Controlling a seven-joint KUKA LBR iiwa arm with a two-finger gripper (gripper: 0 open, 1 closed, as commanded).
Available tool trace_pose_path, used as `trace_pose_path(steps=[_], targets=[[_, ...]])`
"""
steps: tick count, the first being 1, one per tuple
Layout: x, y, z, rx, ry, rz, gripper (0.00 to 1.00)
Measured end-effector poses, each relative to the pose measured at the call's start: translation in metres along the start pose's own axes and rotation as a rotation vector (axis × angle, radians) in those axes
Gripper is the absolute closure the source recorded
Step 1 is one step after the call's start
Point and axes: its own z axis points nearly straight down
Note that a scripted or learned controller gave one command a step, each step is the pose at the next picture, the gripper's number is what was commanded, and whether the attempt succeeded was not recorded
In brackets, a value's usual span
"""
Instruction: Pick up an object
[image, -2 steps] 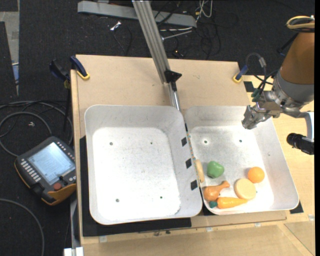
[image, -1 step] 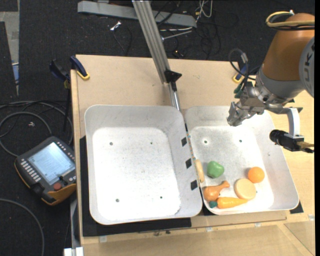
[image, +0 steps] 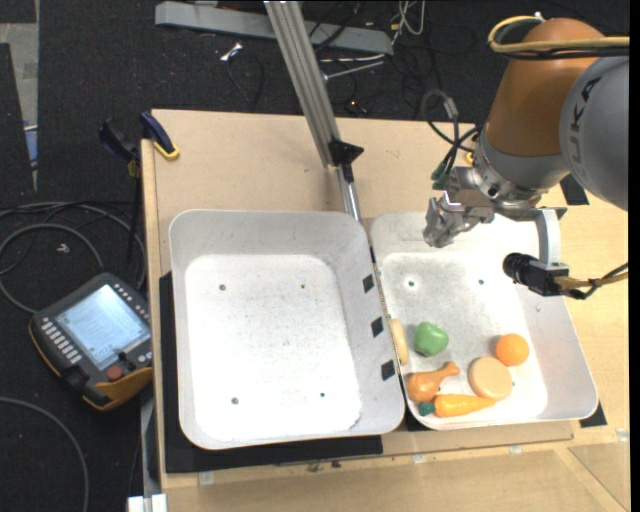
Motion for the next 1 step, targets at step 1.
trace_pose_path(steps=[1], targets=[[0.0467, 0.0005, -0.0007, 0.001, 0.0, 0.0, 1.0]])
